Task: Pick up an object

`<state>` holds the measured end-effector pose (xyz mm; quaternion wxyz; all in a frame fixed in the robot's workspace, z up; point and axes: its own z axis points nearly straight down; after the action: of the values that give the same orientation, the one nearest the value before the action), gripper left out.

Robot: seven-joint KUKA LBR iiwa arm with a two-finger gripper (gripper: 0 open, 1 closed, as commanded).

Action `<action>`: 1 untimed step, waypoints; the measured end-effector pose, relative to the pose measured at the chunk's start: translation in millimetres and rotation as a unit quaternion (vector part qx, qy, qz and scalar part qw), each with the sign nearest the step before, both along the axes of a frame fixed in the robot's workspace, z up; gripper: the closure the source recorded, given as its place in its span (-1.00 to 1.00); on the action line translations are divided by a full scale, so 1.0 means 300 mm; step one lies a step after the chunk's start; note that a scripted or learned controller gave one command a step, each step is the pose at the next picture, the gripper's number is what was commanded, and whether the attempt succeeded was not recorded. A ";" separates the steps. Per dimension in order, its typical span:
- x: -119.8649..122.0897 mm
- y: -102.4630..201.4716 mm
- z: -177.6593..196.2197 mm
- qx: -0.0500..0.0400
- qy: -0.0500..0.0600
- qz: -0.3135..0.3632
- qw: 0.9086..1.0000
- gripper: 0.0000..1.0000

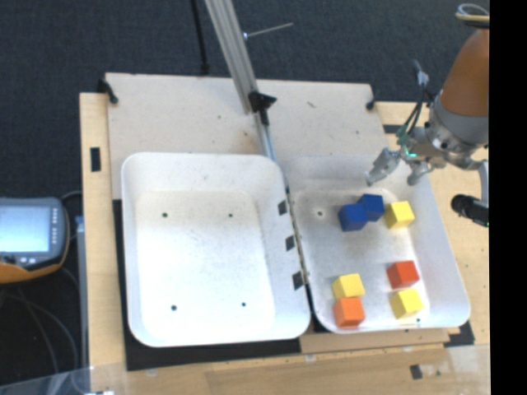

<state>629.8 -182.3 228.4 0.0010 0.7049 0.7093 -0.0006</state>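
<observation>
Hand (401, 165) hovering at the right bin's (436, 245) far rim, fingers spread, gripping nothing | blue block (361, 211) sits at its 7 o'clock, near | yellow cube (399, 213) just beside blue at 3 o'clock | left bin (206, 245) on the desk (93, 220)

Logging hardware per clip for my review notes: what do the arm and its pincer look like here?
The arm enters at the view's right: an orange, rounded band above a grey wrist section. Thin dark cables run down beside the wrist, with a small green light near its base. The pincer is pale grey metal, ending in two short prongs.
</observation>
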 end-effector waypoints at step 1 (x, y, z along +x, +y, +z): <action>0.000 0.000 0.000 0.000 0.000 0.001 1.000 -1.00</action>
<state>629.8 -182.2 228.4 0.0009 0.7043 0.7099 -0.0008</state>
